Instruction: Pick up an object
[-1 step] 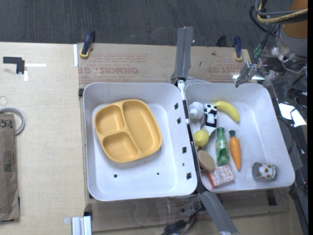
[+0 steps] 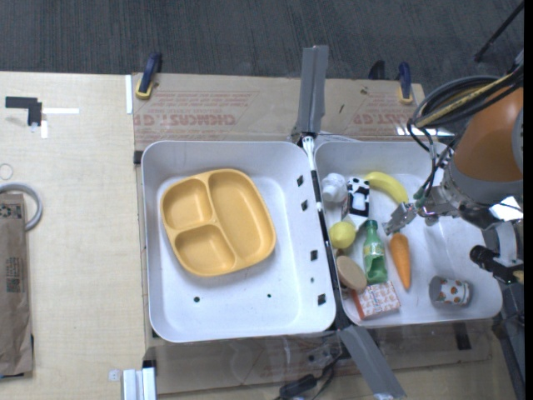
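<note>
The approach is in hand: the gripper (image 2: 403,217) hovers just above the carrot (image 2: 400,260), its jaws apparently open and empty, and must descend.

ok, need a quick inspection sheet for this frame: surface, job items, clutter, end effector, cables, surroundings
Surface: bench with two white bins, left bin and right bin, side by side.
Job items: right bin holds banana, lemon, green bottle, carrot, red box, small cup, and a black-white item too small to identify.
Clutter: yellow divided tray in left bin.
End effector: low over right bin, between banana and carrot; fingers unclear, nothing seen held.
Cables: bundle along arm at right.
Surroundings: cardboard behind bins, blue clamps, brown bag at left.
</note>
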